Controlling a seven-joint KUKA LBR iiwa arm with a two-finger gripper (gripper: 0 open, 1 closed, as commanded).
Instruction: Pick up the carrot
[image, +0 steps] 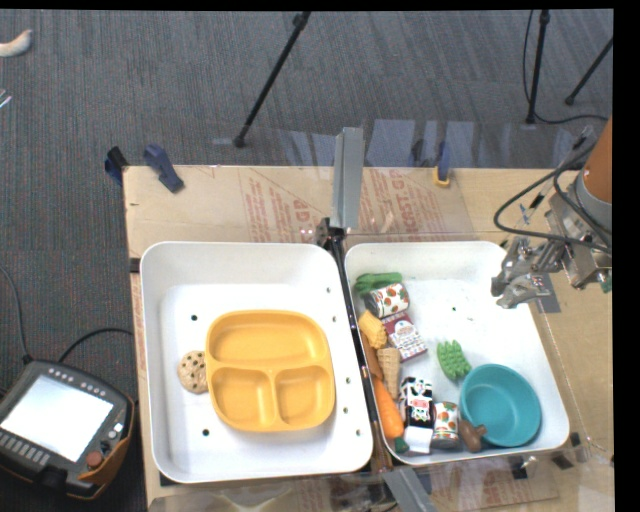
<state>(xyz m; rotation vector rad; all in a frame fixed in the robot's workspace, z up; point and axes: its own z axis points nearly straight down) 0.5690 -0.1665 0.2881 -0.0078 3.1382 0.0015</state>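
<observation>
So here's where I'm at: the small orange toy carrot (388, 408) is lying in the right white bin (470, 262), jammed against that bin's left wall near the front-left corner, pointing roughly front to back. It's not an easy spot. A black-and-white cow-print carton (417, 397) is touching it on the right, a tan waffle cone (388, 365) sits just behind it, and a yellow corn cob piece (371, 328) is further back along the same wall.

The two-finger gripper (518, 286) hangs over the back-right part of the same bin, near its right edge, well apart from the carrot. I honestly can't tell from this angle how far the fingers are spread, and I see nothing between them, so I'm calling it empty-handed. The grey arm comes in from the right with the wrist tilted down and left, cables looping above it.

How I'd play it: travel diagonally across the bin toward the front-left corner, staying high enough to clear the teal plastic bowl (500, 403) and the green bumpy toy (453, 359). Then turn the wrist so the fingers close across the carrot's narrow width, not along it. The wall is the problem, since one finger has to slip between carrot and wall. I reckon going for the fatter rear end gives the best bite, and the carton is likely to get bumped.

The yellow divided plate (270, 368) and cookie (192, 372) in the left bin (160, 300) don't matter here.
</observation>
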